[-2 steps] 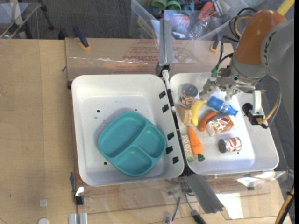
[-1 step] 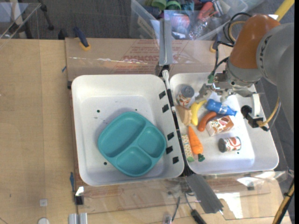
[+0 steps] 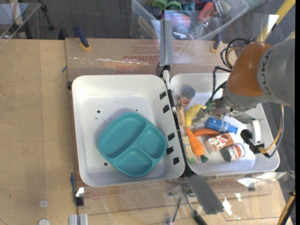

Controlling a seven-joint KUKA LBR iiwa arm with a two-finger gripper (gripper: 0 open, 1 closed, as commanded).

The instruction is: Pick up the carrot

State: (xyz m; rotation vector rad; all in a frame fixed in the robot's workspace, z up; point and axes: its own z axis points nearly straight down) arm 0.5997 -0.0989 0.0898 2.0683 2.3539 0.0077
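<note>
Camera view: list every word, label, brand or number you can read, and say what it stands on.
"KUKA", partly seen, runs down the grey arm.
Labels on the small can, the jar and the box: too blurred to read.
Red print on the clear sheet behind the bins: too faint to read.

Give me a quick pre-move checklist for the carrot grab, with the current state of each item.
1. Carrot located: ok, lying in the right bin near the divider.
2. Carrot top exposed: ok, nothing lies over it.
3. Clear space around it: not ok, a reddish item and a snack packet crowd it, banana just above.
4. Gripper over the carrot: not ok, it sits over the bin's upper middle, near the banana and blue bottle.
5. Gripper free of any load: cannot tell.
6. Left bin: ok, holds just the teal divided plate.
</note>
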